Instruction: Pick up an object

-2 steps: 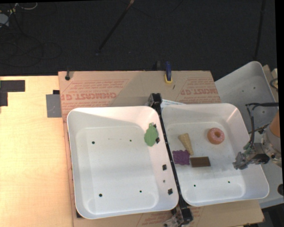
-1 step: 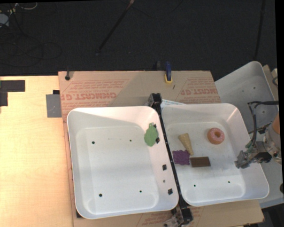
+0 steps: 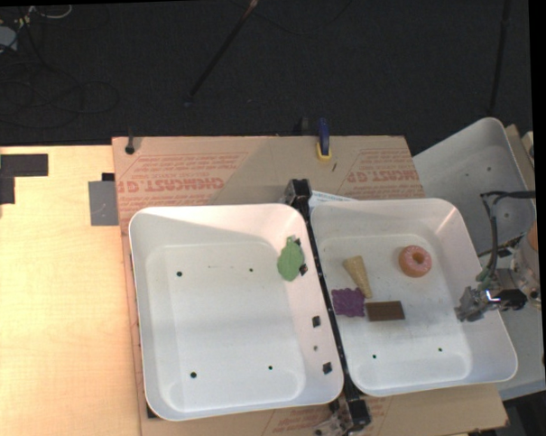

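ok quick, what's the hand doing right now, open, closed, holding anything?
Hand: at the right bin's right edge; open or closed cannot be told, and nothing is seen in its grasp.

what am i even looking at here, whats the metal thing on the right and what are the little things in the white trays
This is one camera fixed above a workbench, looking down at a slant. The metal thing is the tip of a robot arm, its gripper, reaching in from the right edge of the picture. It sits at the right rim of the right bin, and nothing shows between its fingers, so it holds nothing.

Two shallow white trays, called bins, sit side by side on cardboard. The left bin has a green object against its right wall. The right bin holds four small toy-like things: a pink doughnut-shaped ring, a tan cone, a purple lump and a brown block beside it. The job is simply to pick one up.
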Controlling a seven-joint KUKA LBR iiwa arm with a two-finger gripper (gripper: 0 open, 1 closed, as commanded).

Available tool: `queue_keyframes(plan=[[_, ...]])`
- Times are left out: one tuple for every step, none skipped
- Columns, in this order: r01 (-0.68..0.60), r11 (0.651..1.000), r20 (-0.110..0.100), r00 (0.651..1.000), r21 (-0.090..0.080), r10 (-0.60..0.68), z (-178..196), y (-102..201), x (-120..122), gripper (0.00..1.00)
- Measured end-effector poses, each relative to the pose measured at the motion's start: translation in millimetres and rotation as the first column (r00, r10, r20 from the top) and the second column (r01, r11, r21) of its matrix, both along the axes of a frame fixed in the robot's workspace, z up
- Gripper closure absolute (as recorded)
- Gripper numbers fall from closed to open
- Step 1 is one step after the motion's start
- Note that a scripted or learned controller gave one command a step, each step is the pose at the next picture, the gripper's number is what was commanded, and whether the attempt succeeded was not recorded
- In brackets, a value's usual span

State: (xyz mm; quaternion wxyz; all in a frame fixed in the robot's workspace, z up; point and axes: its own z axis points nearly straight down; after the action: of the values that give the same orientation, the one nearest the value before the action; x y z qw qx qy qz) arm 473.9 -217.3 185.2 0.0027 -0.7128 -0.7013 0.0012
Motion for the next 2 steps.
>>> queue_keyframes(plan=[[-0.023,1.000,0.011,1.000,0.000,0.023,87,76,4,1.00],[-0.014,1.000,-0.007,1.000,0.001,0.014,-31,52,-1,1.00]])
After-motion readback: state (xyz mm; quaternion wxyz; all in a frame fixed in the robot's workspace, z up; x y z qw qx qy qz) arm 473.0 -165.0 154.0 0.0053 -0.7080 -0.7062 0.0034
